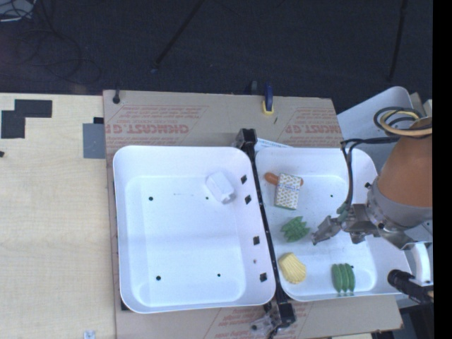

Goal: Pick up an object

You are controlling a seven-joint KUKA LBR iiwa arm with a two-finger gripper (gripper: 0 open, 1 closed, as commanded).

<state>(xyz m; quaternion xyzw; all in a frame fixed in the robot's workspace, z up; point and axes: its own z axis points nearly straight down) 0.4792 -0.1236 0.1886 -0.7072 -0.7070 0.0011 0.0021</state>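
Broccoli-like green piece (294, 228) lies on the floor of the right bin (321, 167), just to the left of my fingertips and apart from them, nothing touching it. My gripper (323, 233) hangs over that same bin, reaching in from the right, tips pointing left and slightly down. I cannot tell whether my jaws stand apart or together: the metal parts blur into one dark shape from this angle, and nothing shows between them.

Up and to the left of my jaws stands a small cream box with a dotted pattern (287, 191), and an orange sausage-shaped piece (271, 179) lies just beside its upper left corner. Below my jaws and to the left sits a yellow corn cob (292, 268), near the bin's lower left corner. Below my jaws and a little to the right lies a ridged green vegetable (343, 277), well apart from the corn.

Far to the left of my jaws, across the black clips joining the two trays, the left bin (134, 260) holds a small white block (220, 186) near its upper right part.
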